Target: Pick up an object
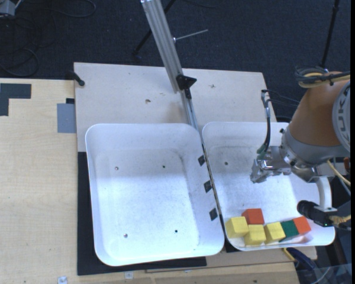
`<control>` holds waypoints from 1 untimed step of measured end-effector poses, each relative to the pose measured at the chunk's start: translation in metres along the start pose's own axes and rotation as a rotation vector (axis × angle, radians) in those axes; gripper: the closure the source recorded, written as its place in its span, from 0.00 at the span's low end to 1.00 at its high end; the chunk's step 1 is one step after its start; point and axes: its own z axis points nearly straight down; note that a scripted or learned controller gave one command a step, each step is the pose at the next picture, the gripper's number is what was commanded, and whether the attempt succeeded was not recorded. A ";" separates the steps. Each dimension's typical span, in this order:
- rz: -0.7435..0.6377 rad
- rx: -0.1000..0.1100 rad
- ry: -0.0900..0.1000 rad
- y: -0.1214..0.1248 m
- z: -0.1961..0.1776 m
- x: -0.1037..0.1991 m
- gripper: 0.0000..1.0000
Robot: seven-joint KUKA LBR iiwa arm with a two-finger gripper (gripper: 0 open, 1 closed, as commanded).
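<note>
Single fixed camera above bench (29, 176), slanted downward, both bins (145, 194) framed, probably mid-range.

We count two white bins (106, 158), three yellow blocks (255, 234), two red-orange blocks (254, 216) and one green block (290, 226).

The right shallow white bin (225, 141) lies open across its far half; small coloured cubes (266, 226) crowd its near edge, and a slanted aluminium rail (165, 46) overhangs the bins' divide.

Grey arm (319, 138), orange band, black cable, small metallic claw (261, 171)
</note>
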 end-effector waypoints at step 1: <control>0.001 0.003 0.001 -0.028 -0.063 -0.001 1.00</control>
